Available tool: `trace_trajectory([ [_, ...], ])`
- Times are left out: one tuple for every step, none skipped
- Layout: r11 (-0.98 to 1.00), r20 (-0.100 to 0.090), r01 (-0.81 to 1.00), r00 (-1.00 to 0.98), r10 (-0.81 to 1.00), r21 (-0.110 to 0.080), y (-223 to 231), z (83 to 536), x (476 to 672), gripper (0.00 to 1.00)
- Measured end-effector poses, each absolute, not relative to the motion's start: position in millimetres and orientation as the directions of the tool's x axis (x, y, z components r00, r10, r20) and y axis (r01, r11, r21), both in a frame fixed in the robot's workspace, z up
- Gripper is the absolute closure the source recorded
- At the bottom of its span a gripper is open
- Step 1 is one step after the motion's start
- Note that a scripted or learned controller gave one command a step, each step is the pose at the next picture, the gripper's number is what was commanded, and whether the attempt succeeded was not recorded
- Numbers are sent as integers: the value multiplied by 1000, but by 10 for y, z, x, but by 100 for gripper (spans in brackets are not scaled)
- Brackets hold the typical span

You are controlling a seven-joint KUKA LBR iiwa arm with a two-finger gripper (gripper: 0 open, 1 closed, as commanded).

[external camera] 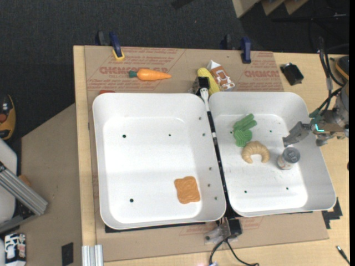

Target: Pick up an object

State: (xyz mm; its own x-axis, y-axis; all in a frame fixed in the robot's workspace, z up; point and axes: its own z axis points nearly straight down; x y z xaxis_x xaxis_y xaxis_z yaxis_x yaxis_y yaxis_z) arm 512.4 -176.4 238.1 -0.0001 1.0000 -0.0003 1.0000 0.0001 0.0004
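Gripper (297, 134) at right bin's (310, 201) right edge, finger state indiscernible; small grey can (288, 158) just beside, tan croissant (255, 151) left.

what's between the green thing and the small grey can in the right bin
In the camera view, a tan croissant-shaped pastry lies between the green leafy toy and the small grey can, apart from the can, on the right white bin floor.
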Motion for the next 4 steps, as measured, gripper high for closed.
trace_trajectory([
  [1,-7,1000,0,1000,18,-1715,1306,5206,0],
  [1,-11,1000,0,1000,25,-1736,1237,5304,0],
  [1,-11,1000,0,1000,26,-1738,1213,5319,0],
  [1,-11,1000,-1,1000,26,-1737,1208,5319,0],
])
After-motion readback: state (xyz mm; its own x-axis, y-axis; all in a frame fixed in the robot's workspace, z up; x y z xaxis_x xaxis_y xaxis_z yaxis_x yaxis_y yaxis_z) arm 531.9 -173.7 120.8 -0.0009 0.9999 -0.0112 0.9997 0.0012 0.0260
